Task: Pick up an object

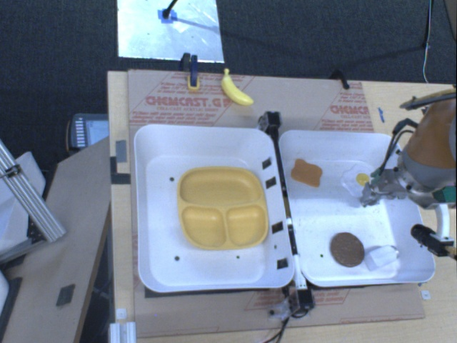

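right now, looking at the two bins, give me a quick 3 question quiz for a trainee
1. True or false: the yellow divided tray lies in the left bin.
2. Which object lies outside both bins, on the board behind them? A) banana B) brown round disc C) orange-brown piece
3. Fill in: the gripper hangs over the ____ bin.

Key: 1 true; 2 A; 3 right
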Motion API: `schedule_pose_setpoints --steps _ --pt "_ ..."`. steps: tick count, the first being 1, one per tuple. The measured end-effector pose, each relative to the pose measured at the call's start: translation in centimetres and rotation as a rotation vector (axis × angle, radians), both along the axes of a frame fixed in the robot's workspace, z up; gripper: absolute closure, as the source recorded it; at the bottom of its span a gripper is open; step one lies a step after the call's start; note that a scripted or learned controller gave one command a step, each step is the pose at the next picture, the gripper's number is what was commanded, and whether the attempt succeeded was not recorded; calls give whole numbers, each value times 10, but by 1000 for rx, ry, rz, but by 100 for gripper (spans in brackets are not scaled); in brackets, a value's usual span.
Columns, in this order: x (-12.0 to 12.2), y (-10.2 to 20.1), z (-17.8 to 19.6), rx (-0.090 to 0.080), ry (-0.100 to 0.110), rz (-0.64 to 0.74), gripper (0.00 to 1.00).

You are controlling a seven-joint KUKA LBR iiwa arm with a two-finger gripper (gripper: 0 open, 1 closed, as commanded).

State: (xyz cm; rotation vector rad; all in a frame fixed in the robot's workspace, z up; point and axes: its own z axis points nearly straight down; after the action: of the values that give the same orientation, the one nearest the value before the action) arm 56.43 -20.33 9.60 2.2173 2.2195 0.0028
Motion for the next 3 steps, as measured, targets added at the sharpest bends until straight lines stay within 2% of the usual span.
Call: schedule_pose_setpoints --steps 1,3 --pt "-3 0 45 0 0 1 100" --pt "5 8 136 0 -2 4 100"
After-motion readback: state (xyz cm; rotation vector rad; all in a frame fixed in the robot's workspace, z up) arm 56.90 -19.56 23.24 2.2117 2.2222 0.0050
